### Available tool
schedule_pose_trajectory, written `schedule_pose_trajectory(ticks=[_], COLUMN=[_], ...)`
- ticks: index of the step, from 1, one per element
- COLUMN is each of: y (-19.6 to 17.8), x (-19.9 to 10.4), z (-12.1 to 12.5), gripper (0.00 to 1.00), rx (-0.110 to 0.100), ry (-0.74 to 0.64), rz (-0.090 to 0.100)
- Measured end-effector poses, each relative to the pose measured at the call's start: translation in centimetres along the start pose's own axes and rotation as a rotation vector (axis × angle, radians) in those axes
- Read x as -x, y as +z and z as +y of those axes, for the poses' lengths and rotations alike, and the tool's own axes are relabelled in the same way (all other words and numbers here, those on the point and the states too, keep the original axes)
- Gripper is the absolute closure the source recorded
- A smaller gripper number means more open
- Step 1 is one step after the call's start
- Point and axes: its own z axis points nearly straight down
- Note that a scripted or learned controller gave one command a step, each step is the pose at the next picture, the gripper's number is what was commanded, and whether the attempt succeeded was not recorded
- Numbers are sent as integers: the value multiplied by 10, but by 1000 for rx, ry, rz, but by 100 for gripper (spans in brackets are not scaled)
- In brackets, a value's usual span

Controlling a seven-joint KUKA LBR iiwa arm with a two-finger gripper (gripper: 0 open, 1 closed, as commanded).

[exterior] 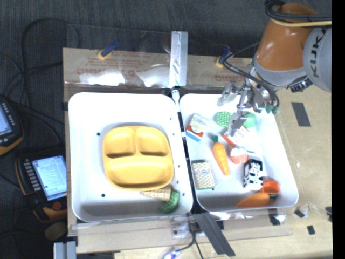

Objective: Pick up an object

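Observation:
My gripper hangs over the back of the right bin, coming down from the grey wrist with the orange band at the upper right. It is just right of a green round toy and directly above a white and red item. An orange carrot lies in the middle of the bin. A small white carton sits to its back left, and a red and white cupcake to its right. Nothing shows as held.
The right bin also has a patterned box, a black and white cow toy and orange pieces at the front. The left bin holds a yellow divided plate, a waffle wedge and a green toy.

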Motion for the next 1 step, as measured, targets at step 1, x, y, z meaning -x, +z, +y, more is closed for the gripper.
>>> schedule_pose_trajectory(ticks=[1], y=[119], x=[-40], z=[6], gripper=[0], rx=[-1], ry=[-54], rz=[-2])
